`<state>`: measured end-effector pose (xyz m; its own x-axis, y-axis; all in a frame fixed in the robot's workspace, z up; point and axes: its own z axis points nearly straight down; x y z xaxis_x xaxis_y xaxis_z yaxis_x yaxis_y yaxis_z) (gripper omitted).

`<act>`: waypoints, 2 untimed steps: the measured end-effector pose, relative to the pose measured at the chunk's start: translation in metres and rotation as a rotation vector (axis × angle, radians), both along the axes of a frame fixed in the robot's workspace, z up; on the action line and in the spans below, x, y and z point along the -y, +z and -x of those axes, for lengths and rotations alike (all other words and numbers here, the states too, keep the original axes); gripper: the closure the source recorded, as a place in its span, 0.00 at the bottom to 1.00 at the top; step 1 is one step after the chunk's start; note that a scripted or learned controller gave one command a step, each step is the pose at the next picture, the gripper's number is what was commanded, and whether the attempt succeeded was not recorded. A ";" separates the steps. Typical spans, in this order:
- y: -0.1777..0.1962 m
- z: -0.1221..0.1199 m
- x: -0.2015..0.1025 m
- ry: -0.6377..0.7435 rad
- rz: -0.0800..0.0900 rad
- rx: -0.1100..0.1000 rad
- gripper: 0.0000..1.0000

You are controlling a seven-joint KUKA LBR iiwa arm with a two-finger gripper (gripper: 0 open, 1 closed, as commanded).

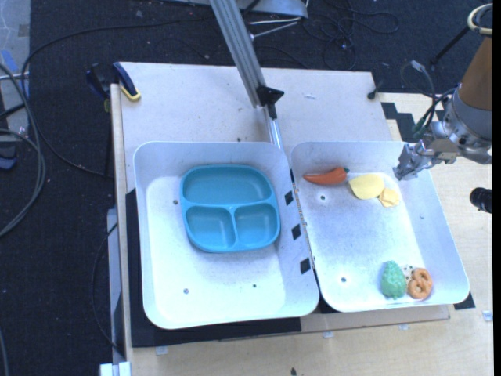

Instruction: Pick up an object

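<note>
- At the far left we see the pale wooden desk (196, 92) carrying two shallow white plastic bins side by side.
- The left white bin (164, 280) holds a light blue three-compartment plastic tray (231, 207).
- In the right white bin (352, 241), near its far edge, an orange toy carrot with a green tip (326, 176) lies beside a pale yellow rounded toy (366, 186) and a small yellow piece (389, 198).
- Near that bin's front right corner, a green knobbly toy (392, 280) touches an orange pretzel-shaped toy (419, 283).
- At the right, the grey gripper (407, 165) hovers over the bin's far right edge, just beside the yellow toys; we cannot tell whether its fingers are apart or together.
</note>
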<state>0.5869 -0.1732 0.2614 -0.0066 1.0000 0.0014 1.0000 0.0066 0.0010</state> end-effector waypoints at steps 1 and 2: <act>-0.008 0.002 -0.062 0.001 -0.001 -0.002 1.00; -0.018 0.017 -0.106 0.000 0.000 -0.003 1.00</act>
<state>0.5703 -0.0674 0.2436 -0.0064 1.0000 0.0014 1.0000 0.0064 -0.0025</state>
